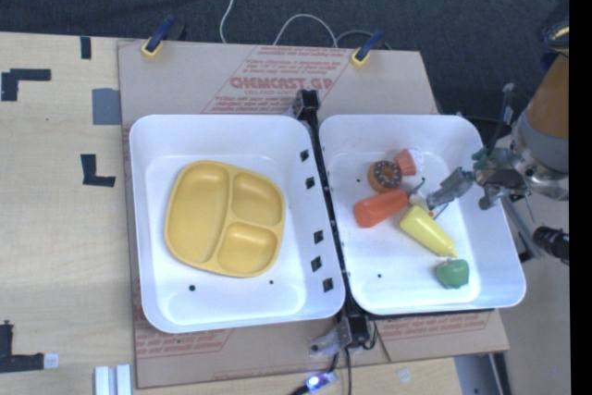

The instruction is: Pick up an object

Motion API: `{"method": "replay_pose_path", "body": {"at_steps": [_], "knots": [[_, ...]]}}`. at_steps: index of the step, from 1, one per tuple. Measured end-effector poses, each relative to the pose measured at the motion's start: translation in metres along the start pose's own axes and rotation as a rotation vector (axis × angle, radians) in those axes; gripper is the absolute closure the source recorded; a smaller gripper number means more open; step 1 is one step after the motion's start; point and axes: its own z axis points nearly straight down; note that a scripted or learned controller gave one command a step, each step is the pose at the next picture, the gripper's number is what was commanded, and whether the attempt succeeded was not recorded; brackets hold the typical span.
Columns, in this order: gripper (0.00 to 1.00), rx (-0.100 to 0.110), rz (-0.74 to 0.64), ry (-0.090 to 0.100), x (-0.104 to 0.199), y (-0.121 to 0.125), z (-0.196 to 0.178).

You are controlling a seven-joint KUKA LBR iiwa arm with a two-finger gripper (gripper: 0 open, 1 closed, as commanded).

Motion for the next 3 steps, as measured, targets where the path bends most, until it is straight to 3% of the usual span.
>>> {"method": "replay_pose_path", "body": {"at_steps": [1,3], "knots": [[0.0,-0.012,-0.004,-0.003,0.0,0.003,-0.007],[0.0,-0.007,-0.004,-0.001,0.002,0.009,0.104]]}}
